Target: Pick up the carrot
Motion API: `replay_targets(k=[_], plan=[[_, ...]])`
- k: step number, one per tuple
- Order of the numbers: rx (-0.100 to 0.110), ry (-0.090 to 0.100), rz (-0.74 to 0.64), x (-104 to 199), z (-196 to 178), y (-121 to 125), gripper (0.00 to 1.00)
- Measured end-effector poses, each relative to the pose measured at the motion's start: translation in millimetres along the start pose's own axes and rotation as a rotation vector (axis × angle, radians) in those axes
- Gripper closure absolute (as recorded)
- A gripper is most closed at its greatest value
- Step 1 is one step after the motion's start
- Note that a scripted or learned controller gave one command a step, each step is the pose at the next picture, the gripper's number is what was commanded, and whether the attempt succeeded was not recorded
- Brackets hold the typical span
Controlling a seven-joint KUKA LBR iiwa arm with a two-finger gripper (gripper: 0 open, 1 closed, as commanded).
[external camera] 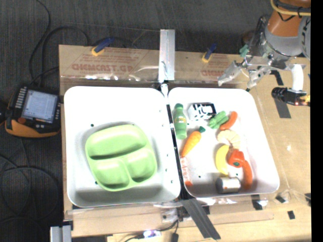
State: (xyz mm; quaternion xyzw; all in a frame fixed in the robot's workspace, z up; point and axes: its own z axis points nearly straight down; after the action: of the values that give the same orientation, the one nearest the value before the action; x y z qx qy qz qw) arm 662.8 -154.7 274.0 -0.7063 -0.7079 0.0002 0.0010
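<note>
While the arm is held above the far right corner, the scene is listed from left to right.

Tablet: a handheld pendant (36,110) is seen on the floor, left of the bench.
Left bin: a green divided tray (121,157) is held by the left bin (75,105).
Divider: a green bottle (179,120) is laid along the left wall of the right bin (262,135).
Carrot: the carrot (191,141) is found in the right bin, just beside the bottle, leafy end tilted up-right, untouched.
Other toys: a second carrot (228,121), a banana (221,159) and a grey can (228,184) are placed further right.
Hand: the hand (241,75) is seen beyond the bin's far rim, fingers spread apart, nothing between them.
</note>
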Motion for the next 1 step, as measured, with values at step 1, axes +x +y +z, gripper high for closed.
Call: replay_targets(k=[1], plan=[[0.003,0.0,0.076,37.4,97.4,-99.8,0.0]])
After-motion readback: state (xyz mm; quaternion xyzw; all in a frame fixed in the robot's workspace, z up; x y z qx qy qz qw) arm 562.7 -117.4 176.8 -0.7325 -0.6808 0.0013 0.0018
